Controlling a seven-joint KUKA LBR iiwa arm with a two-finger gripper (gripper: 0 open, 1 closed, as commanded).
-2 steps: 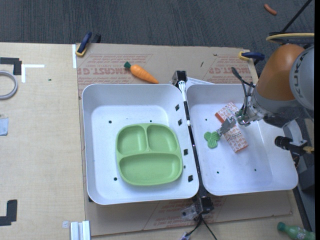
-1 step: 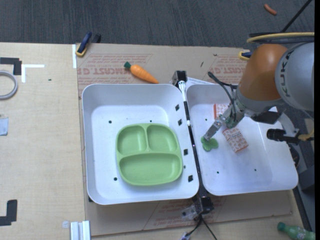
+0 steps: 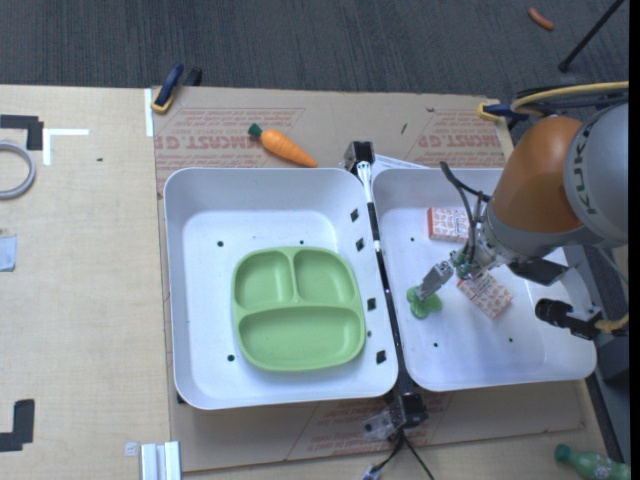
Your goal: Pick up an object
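Reaching into the right bin [image 3: 520, 363], your gripper [image 3: 436, 286], its state impossible to tell, hangs just above the small green object [image 3: 424, 305], the patterned packet [image 3: 484, 294] close to its right.

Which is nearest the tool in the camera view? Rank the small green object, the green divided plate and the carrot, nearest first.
Measured from the tool in the right bin:
1. Small green object, right bin, just below the tool.
2. Green divided plate, left bin, to the tool's left in the view.
3. Carrot, on the cardboard beyond the left bin's far edge.
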